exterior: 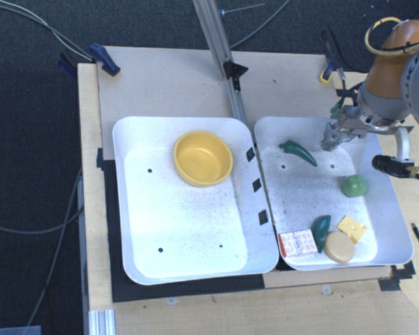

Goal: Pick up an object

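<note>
My gripper [332,140] hangs over the far part of the right bin [377,208], a little right of a dark green pepper [298,152]. I see nothing held in it. A light green ball [354,185] lies below it, toward the bin's right side. Along the near edge sit a red-and-white box [297,243], a teal piece [321,229], a yellow cheese wedge [352,227] and a tan round piece [339,248]. A yellow bowl [203,158] stands in the far part of the left bin [181,243].
A slanted metal pole [216,40] comes down to the divide between the bins. Blue clamps [103,58] grip the bench's far edge. Black clips [257,185] sit on the ridge between the bins. The bench top [167,82] lies behind both bins.
</note>
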### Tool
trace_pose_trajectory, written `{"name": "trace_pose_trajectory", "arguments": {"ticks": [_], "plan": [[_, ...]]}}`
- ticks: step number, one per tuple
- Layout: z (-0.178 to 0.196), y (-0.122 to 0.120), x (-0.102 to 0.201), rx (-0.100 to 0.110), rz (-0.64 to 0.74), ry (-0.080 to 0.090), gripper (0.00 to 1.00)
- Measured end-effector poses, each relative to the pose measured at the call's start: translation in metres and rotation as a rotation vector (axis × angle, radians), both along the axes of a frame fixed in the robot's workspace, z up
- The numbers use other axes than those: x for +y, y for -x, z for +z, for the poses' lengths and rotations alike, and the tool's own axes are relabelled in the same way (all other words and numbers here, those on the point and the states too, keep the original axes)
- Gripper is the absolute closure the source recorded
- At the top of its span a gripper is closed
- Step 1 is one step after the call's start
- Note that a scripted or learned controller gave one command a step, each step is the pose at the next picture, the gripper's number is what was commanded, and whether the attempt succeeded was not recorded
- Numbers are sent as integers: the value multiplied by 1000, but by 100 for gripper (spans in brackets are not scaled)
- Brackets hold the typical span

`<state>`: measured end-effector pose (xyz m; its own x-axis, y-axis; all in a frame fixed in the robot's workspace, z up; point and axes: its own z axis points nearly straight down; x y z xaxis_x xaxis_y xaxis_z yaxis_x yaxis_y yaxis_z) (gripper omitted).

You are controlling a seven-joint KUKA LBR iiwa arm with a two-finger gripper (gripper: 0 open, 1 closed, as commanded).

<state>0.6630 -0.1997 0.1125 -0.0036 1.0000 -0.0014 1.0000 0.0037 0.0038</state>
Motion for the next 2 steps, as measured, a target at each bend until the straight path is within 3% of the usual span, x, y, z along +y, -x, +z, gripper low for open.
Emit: {"name": "trace_pose_trajectory", "arguments": {"ticks": [2], "plan": [[126, -1, -7, -8, -2, 0, 100]]}}
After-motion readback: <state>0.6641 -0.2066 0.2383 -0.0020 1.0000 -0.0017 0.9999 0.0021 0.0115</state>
